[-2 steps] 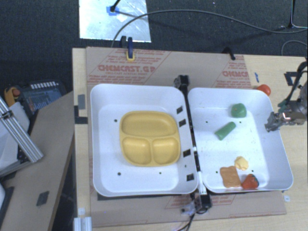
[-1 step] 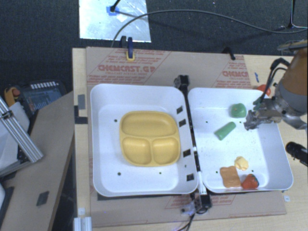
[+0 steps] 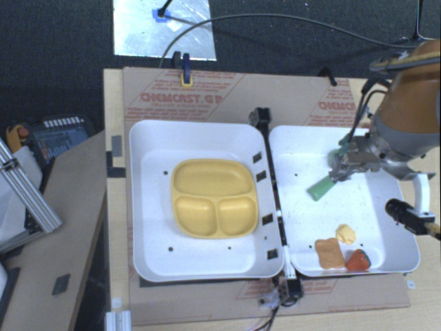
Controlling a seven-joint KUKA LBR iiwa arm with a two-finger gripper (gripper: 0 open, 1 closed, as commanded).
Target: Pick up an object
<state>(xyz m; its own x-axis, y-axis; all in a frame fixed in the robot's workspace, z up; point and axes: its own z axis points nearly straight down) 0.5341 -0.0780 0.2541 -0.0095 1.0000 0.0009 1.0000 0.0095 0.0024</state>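
Pinching one end of a green block, the gripper has its fingers closed around that upper-right end, while the rest of the block sticks out down-left, tilted over the floor of the right bin. Can't tell whether the free end touches the bin floor or hangs just above it.

Grip is at the tip, not the middle, so my read is the hold is weak. To finish the lift well: go straight up, slow, no wrist twist, so the long free end doesn't swing and lever itself out. Keep squeeze steady.

Grey arm with the orange band comes in from the right over the bin's far corner.

Other pieces sit near the bin's front edge, well apart from the gripper: a pale yellow lump, an orange slab, a red piece just beside the slab. Not in the lift path.

Left bin holds a yellow divided tray, untouched. Task looks mid-way: object gripped, lift not yet clearly done.
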